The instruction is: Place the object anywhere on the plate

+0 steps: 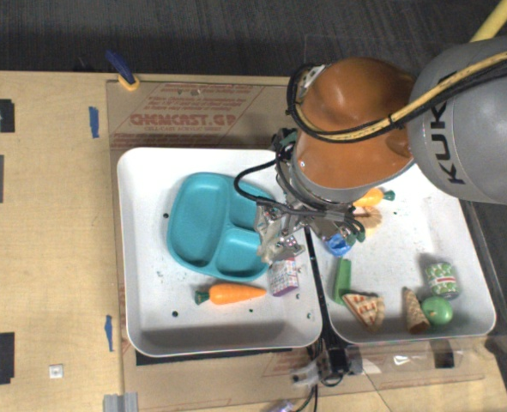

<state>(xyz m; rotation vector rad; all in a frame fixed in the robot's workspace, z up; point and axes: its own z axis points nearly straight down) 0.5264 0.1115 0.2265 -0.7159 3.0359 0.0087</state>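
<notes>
A teal divided plate (206,226) lies in the left bin (146,316). My gripper (279,240) hangs under the orange wrist band, at the plate's right edge and close to the wall between the two bins. A small purple and white packet (285,278) sits just below the gripper, off the plate's lower right corner; whether it is held or rests on the bin floor cannot be told. An orange carrot (230,294) lies on the bin floor below the plate.
The right bin (472,230) holds a green vegetable (343,277), two wedge-shaped food pieces (363,308) (414,309), a green ball (438,312), a green and white can (442,277), a blue piece (336,246) and an orange piece (370,198).
</notes>
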